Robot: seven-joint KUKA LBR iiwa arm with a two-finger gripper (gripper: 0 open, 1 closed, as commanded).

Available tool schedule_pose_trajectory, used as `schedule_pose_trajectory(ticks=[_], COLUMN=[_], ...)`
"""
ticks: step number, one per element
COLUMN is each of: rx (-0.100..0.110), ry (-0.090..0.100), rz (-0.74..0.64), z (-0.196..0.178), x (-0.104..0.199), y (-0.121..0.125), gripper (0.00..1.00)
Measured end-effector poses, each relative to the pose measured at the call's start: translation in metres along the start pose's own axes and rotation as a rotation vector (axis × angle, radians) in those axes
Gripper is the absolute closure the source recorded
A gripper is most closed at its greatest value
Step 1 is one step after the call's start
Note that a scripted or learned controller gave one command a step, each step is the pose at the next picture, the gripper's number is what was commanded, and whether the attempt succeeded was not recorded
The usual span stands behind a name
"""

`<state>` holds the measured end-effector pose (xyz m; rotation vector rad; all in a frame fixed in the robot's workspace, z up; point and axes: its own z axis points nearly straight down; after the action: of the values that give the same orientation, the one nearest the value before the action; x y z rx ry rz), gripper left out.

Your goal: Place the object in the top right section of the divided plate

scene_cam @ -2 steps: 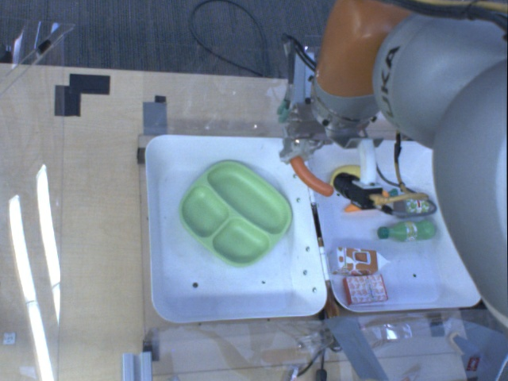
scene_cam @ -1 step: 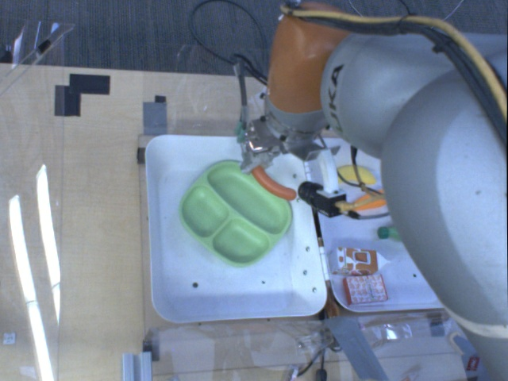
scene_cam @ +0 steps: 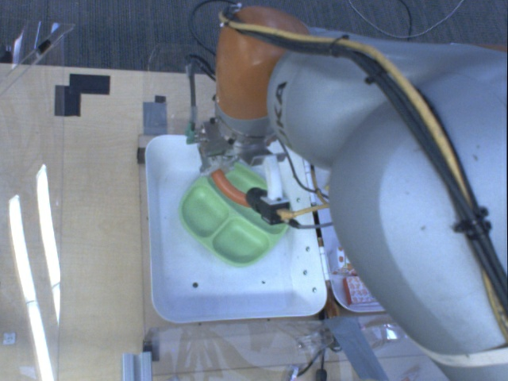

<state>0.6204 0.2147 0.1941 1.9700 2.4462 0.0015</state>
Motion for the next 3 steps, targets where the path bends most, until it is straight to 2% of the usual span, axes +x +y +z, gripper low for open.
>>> schedule_pose_trajectory(ticks=[1,2,3], rx=[0.0,-0.002,-0.019], ry=[0.0,-0.001,0.001], rz=[-0.001,-0.007,0.33], z=[0.0,-0.009,0.077], x=[0.0,0.001,-0.013], y=[0.0,0.002,0.009], gripper=[0.0,1.0,1.0])
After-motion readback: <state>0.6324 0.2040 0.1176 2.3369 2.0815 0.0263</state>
